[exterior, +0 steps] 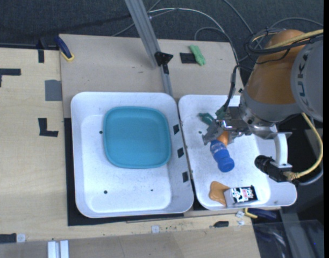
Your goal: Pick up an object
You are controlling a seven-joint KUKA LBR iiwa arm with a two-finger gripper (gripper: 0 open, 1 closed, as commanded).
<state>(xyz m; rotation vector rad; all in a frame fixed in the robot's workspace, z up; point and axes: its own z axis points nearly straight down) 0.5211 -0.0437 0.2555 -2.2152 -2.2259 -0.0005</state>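
Right now my gripper [222, 129] hangs low over the right bin [272, 195], and I cannot tell how its jaws stand or if they hold anything. Just under it lies a small blue bottle [222, 157] with an orange bit at its top end, near the bin's middle. I think the bottle is light, hard and smooth, so it may roll or slip; I would pinch it across its round body. A green thing [207, 118] sits by the bin's top left side. An orange lump [218, 192] and a black and white card [243, 194] lie by the bin's bottom wall. That wall is close, but above the bin there is open room. The left bin [89, 198] holds a teal plate [136, 137].
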